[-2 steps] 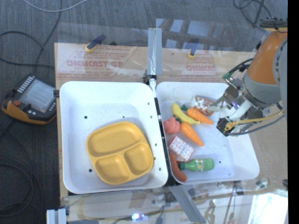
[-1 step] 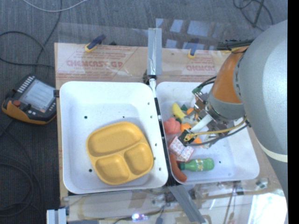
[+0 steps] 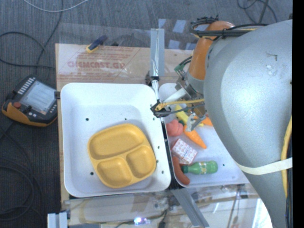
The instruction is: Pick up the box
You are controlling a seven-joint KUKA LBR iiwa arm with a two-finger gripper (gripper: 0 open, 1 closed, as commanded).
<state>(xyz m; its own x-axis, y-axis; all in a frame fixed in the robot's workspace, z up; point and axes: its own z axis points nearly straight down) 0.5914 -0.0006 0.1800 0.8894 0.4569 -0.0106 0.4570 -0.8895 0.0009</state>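
A: Pincer (image 3: pixel 194 122) sits low over the right bin (image 3: pixel 223 167), tucked under the big grey arm (image 3: pixel 251 94). Can't tell if it's released or clenched, too much clutter round it.

B: And the box?

A: Box (image 3: pixel 184 151) is in the right bin, white w/ a red pattern, lying flat near the bin's middle, just below the pincer and apart from it. Nothing's gripping it.

B: What's round it?

A: Carrot (image 3: pixel 194 137) just above-right of it. Green bottle (image 3: pixel 200 167) on its side just below. Red sausage-shaped thing (image 3: pixel 179 171) along the left wall, beside the bottle. Pinkish-red lump (image 3: pixel 175 128) above-left of the box.

B: Left bin?

A: Left bin (image 3: pixel 80 103) has a yellow divided tray (image 3: pixel 122 154), 3 compartments, sitting toward the front. Handheld controller (image 3: pixel 31 101) on the floor, far left.
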